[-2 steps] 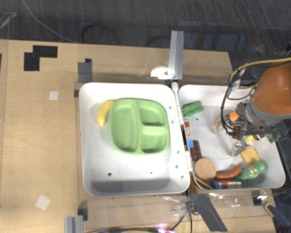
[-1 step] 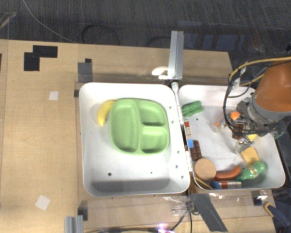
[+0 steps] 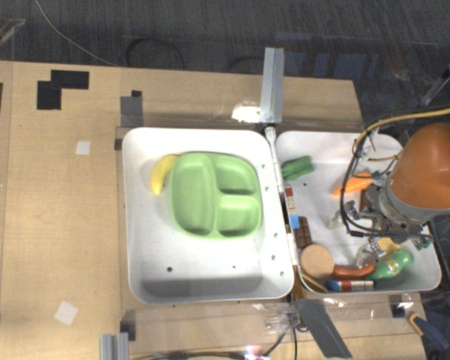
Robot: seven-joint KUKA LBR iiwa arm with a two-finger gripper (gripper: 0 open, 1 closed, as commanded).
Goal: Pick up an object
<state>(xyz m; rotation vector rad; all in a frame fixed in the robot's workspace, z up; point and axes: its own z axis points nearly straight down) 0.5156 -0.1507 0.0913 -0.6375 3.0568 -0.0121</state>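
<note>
Reading from your left, the pale wooden bench (image 3: pixel 52 223) carries black tape marks near its far edge. Next you meet the left shallow white bin (image 3: pixel 157 268), which holds a light green plastic plate with three compartments (image 3: pixel 214 194); a yellow plastic banana (image 3: pixel 160 172) lies at the plate's left rim, touching it or partly tucked under it. A grey metal post (image 3: pixel 271 85) stands at the far end of the divider between the bins. In the right shallow white bin (image 3: pixel 315 152), you find a green oblong toy (image 3: pixel 296 167) near the far left corner, a dark brown block (image 3: pixel 303 233) against the left wall, and a round tan disc (image 3: pixel 317 260) just in front of it. Along the near wall lie a red sausage-shaped toy (image 3: pixel 354 271), a slim blue and red item (image 3: pixel 350 284) and a green rounded toy (image 3: pixel 394 265), close together. An orange wedge-shaped piece (image 3: pixel 352 184) lies farther back. The grey arm with its orange band (image 3: pixel 433 167) hangs over the bin's right half, and the gripper (image 3: pixel 375 247) sits low above the red and green toys. Whether the pincer is spread or pressed together you cannot tell, and nothing can be made out between its tips.
</note>
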